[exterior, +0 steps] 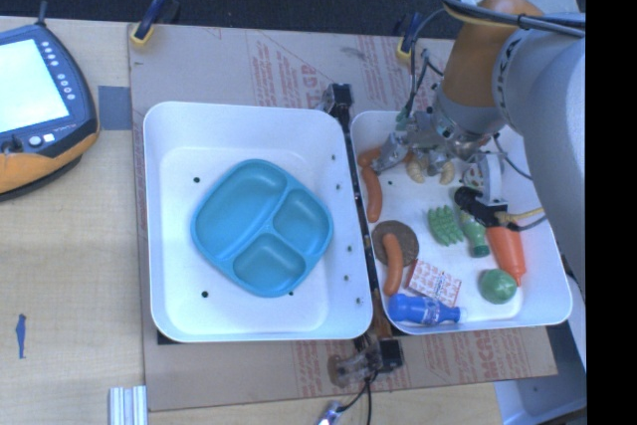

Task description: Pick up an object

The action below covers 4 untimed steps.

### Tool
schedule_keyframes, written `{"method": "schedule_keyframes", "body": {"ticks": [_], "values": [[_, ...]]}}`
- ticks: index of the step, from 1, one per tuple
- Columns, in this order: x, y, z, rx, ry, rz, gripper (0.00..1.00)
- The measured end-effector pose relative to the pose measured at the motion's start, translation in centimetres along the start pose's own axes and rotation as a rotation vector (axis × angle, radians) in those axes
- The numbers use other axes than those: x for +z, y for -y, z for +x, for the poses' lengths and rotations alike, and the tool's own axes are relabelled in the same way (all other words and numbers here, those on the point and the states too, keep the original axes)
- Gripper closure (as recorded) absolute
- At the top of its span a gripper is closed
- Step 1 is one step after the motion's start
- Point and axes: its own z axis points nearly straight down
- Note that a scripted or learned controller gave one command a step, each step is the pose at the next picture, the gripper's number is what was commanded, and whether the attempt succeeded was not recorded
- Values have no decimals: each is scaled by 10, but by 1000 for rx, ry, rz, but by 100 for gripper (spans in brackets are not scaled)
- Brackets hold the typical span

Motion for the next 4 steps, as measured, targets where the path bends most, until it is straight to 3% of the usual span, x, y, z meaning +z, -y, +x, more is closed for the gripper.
{"method": "schedule_keyframes", "body": {"ticks": [1,2,3,4], "values": [[-11,0,-1,-3,0,1,100],[-11,0,-1,-3,0,1,0],[-3,-4,3,-6,1,-16,0],[-3,-4,3,-6,1,-16,0]]}}
